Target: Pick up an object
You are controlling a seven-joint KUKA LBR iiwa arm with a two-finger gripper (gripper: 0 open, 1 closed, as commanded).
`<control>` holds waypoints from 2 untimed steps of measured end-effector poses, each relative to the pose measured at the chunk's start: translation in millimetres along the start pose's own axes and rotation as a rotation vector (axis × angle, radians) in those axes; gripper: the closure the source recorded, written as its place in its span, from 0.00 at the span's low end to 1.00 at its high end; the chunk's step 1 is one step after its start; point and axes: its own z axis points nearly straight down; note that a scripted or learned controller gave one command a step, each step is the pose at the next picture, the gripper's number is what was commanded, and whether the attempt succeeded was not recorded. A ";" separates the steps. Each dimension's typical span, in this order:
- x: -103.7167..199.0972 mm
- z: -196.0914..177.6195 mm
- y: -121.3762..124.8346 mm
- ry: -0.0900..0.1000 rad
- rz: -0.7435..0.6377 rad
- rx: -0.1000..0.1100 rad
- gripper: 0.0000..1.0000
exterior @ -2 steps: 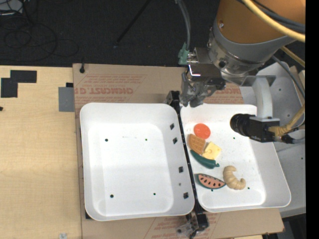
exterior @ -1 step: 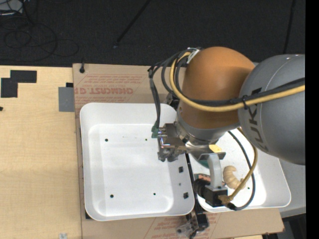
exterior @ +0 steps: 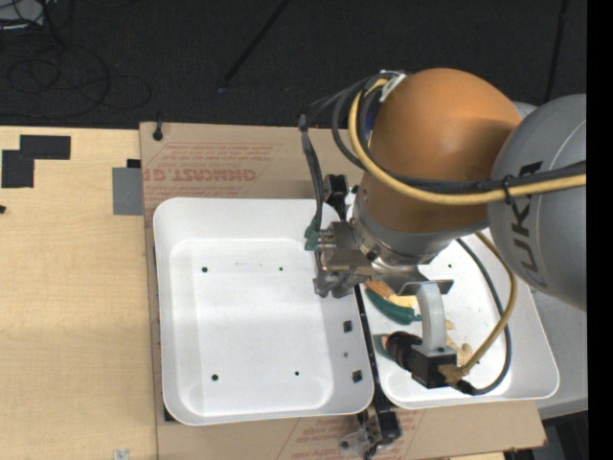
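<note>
Camera view, down at a slant: gripper (exterior: 332, 268) low over the seam (exterior: 364, 348) between the two white bins, tucked under the orange band of the arm (exterior: 431, 151). Open or closed: cannot tell, too much hidden under the wrist. No sign of anything gripped.

Likeliest target: green curved piece (exterior: 391, 304), just to the view-right of the gripper and slightly lower in the frame, lying in the right bin (exterior: 538, 377) close against the seam. Half covered by the wrist, so outline and pose uncertain. Second candidate: pale tan piece (exterior: 465, 355), further to the gripper's view-right and lower, well apart from it. Left bin (exterior: 192, 286) on the gripper's other side.

Judged stage: positioning for a grasp, not yet a pick.

Risks from here:
- Closing on air. Cause: gripper centred nearer the seam than the green curved piece.
- Striking or hooking a bin wall on descent. Cause: the same closeness to the seam, with two rims side by side beneath.
- Nudging the green curved piece away instead of straddling it. Cause: thin, bent shape, probably light, free to slide on smooth plastic.
- Pinching only a tip, then dropping it on the lift. Cause: off-centre hold on a curved form.

Safer: shift toward the right bin before going down.
</note>
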 end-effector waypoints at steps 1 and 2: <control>-19.2 -62.8 -0.6 0.001 0.001 -0.005 1.00; 34.7 -216.6 -1.1 0.007 -0.009 -0.017 1.00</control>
